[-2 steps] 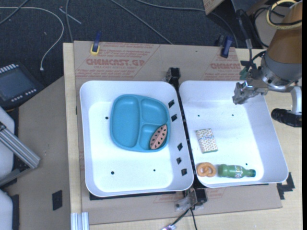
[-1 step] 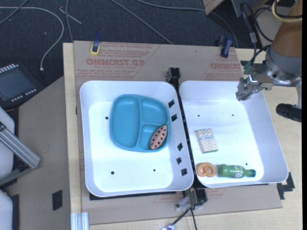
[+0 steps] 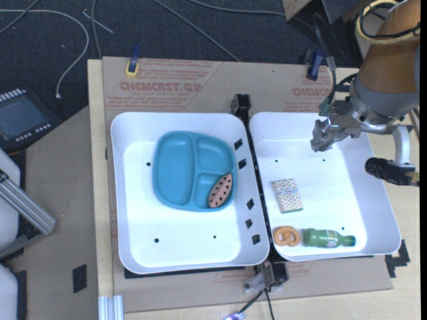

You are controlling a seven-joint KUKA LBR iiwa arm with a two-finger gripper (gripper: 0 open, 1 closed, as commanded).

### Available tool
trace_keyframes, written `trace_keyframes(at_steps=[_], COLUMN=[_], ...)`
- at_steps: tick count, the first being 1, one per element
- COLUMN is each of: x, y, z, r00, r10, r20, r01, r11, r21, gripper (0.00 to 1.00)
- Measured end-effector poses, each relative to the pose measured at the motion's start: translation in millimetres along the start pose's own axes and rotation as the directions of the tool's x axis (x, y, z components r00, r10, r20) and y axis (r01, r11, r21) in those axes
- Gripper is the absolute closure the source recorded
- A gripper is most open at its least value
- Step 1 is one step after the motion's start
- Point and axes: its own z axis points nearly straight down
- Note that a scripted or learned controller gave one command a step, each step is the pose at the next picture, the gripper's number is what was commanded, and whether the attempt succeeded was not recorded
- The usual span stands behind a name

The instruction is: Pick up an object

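the gripper point(image 3: 322, 141) hangs over the far part of the right bin point(image 3: 373, 205), and whether it is apart or together cannot be told from this view. nearer the camera than it in that bin lie a small patterned packet point(image 3: 287, 195), then a pretzel point(image 3: 287, 236) just beside a green bottle point(image 3: 328, 238) lying on its side along the near wall. off to its side, the left bin point(image 3: 133, 199) holds a blue divided plate point(image 3: 190, 169) with a speckled brown oval piece point(image 3: 220, 191) in one compartment.

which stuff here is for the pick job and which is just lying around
For the job: end effector; patterned packet; pretzel; green bottle; oval brown piece on the blue tray.

Lying about: blue divided tray; blue clamps; loose cables.
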Motion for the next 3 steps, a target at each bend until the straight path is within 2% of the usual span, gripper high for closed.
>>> trace_keyframes(at_steps=[1, 2, 3], x=[43.1, 90.6, 151.8], y=[-20.4, -34.4, -51.1], z=[0.0, 15.2, 13.0], r00=[1.000, 1.000, 1.000], r10=[0.000, -0.001, -0.002], r20=[0.000, 0.000, 0.000], r01=[0.000, 0.001, 0.002], r11=[1.000, 1.000, 1.000], r21=[0.001, 0.002, 0.001], gripper=[1.00, 1.00, 1.00])
